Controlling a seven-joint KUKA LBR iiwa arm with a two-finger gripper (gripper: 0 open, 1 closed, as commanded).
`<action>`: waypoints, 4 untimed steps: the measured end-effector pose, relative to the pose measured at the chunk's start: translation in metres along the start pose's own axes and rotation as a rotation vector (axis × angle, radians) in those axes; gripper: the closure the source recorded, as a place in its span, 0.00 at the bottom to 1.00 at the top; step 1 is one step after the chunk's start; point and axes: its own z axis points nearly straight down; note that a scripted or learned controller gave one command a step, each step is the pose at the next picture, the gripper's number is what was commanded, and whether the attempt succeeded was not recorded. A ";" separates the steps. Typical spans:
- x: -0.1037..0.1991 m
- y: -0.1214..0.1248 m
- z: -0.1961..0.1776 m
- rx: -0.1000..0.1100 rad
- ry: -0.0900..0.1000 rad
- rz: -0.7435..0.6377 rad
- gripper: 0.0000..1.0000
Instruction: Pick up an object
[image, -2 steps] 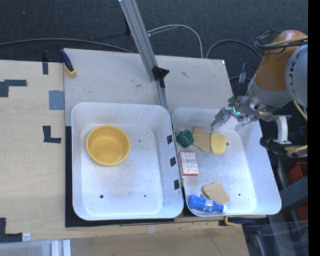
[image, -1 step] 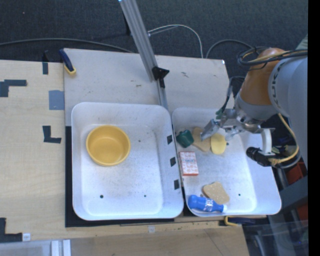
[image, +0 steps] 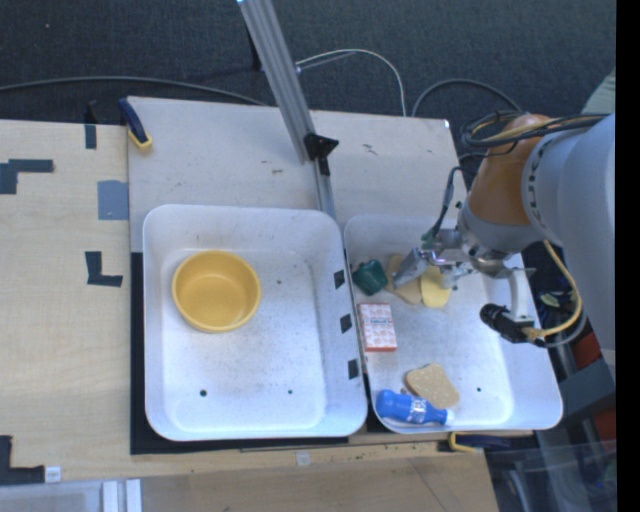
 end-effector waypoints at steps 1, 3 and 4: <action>-0.001 0.000 -0.009 0.001 -0.002 0.000 1.00; -0.015 -0.002 -0.109 0.000 0.000 0.000 1.00; -0.015 -0.002 -0.097 0.008 0.001 0.000 1.00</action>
